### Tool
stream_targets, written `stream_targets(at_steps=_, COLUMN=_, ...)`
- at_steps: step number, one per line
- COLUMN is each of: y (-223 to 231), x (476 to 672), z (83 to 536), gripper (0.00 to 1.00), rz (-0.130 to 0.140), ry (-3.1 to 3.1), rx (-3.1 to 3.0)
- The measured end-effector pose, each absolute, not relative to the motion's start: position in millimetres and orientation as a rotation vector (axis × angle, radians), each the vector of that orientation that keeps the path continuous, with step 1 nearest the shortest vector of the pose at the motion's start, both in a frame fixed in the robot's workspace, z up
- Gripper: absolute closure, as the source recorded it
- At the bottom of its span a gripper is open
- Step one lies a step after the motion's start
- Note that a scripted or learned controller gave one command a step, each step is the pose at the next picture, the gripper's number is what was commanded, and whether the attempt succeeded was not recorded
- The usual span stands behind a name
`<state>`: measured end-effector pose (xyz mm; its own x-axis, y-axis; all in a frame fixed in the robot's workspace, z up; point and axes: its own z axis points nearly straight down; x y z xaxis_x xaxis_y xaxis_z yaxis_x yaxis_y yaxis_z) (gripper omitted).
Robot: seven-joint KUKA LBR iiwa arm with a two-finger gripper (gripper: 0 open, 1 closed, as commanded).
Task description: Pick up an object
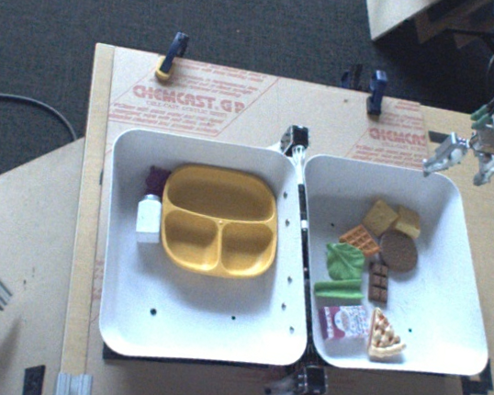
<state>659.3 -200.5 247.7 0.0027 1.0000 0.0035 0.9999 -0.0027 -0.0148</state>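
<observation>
The hand point(462, 161) is held wide and empty above the right bin's point(467, 273) far corner. An isolated item, such as the brown disc point(398, 251), should be approached squarely.

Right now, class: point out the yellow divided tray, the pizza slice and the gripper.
yellow divided tray point(218, 221), camera view, on the central ridge between compartments.
pizza slice point(384, 336), camera view, middle of its topping.
gripper point(465, 161), camera view, midway between its fingertips.

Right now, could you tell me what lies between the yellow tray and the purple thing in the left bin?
The camera view shows a small white bottle beside the tray, just below the purple thing.
</observation>
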Motion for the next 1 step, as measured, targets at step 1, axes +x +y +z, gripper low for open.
stream_targets(at_steps=1, y=-200.0, x=661.9, z=256.6, gripper=0.00, rz=0.001, ry=-2.221, rx=-2.221)
